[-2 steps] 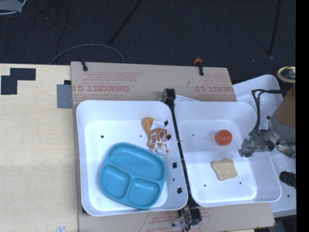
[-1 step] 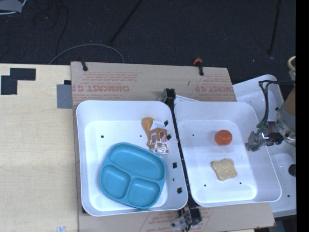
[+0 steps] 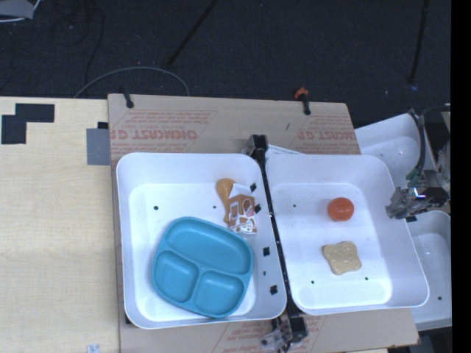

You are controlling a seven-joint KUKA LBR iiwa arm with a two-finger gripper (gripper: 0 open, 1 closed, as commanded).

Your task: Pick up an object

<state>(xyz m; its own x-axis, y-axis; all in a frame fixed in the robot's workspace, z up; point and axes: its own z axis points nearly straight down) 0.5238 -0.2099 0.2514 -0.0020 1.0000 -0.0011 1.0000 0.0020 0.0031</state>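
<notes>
Nearest the camera, in the left bin, a blue divided plate lies flat across the front, large and low, with little for two fingers to bite on. Level with it in the right bin lies a tan, toast-shaped piece, flat on the floor with bare white all around. Just behind it, apart from it, sits a small orange-red ball, the likeliest target in my judgement: it stands proud of the floor, nothing touches it, and it is near the arm's side.

The gripper hangs at the right bin's right rim, well off from the ball. Its fingers are a blurred dark cluster, so I cannot tell whether they are spread or pressed together, and nothing shows between them. To do the reach well, it should come over the rim high enough to clear it, centre straight above the ball, then descend with the fingers either side, since a round thing will roll from an off-centre squeeze.

Farther back in the left bin, an orange-brown piece and a small printed carton lie touching beside the black divider; that crowding makes them poorer choices. Behind the bins the cardboard sheet covers the desk.
</notes>
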